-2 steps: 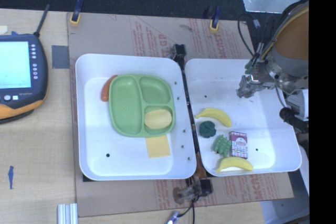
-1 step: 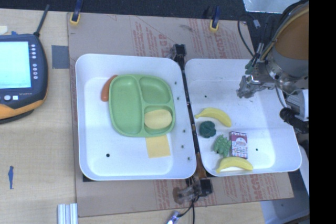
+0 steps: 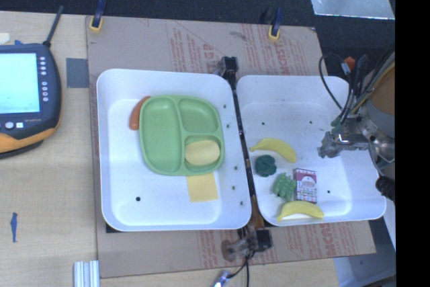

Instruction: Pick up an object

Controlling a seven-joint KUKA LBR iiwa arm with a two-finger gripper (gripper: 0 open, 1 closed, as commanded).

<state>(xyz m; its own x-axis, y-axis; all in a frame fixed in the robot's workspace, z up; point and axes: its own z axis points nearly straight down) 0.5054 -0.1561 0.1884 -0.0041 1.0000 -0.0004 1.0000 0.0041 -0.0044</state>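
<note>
Bananas [image 3: 274, 148] [image 3: 300, 211], a green toy [image 3: 265, 165] and a small red carton [image 3: 306, 185] lie in our right bin [image 3: 289, 97]; our gripper [image 3: 334, 142] hovers at its right side, nothing in it, jaw gap unclear

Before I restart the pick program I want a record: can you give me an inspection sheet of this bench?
Surface: two white bins, left bin, right bin, on cardboard.
Job's things: right bin holds two bananas, dark green pieces, small red box.
Clutter: left bin holds green divided plate, yellow slice.
Gripper: gripper over right bin's right side.
Cables: black cable near wrist.
Surroundings: teach pendant at left.
</note>
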